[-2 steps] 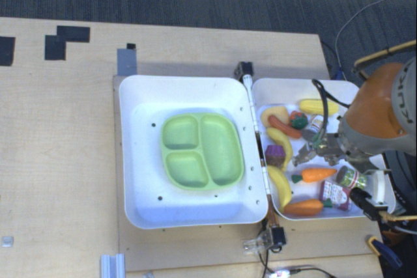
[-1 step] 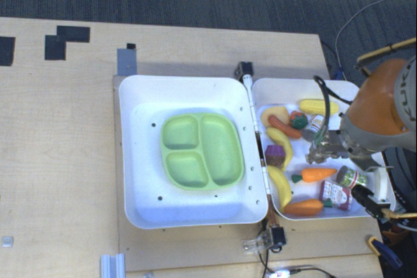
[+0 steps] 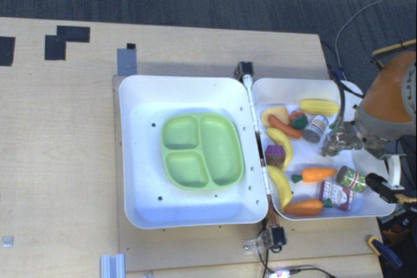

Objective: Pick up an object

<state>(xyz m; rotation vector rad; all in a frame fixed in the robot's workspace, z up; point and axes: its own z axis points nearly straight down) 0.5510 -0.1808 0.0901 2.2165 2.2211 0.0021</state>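
Two shallow white plastic bins sit side by side on a pale wooden bench (image 3: 58, 159). The left bin (image 3: 140, 140) holds a smooth light-green divided tray (image 3: 202, 152) with three compartments. The right bin (image 3: 371, 205) contains toy foods: a yellow corn cob (image 3: 318, 106), curved yellow bananas (image 3: 281, 184), an orange carrot (image 3: 318, 174), a purple grape cluster (image 3: 275, 154), a small metal can (image 3: 315, 128) and a pink carton (image 3: 339, 195). The metallic gripper (image 3: 339, 140) hangs over the right bin's far side, beside the can; its grasp cannot be told.
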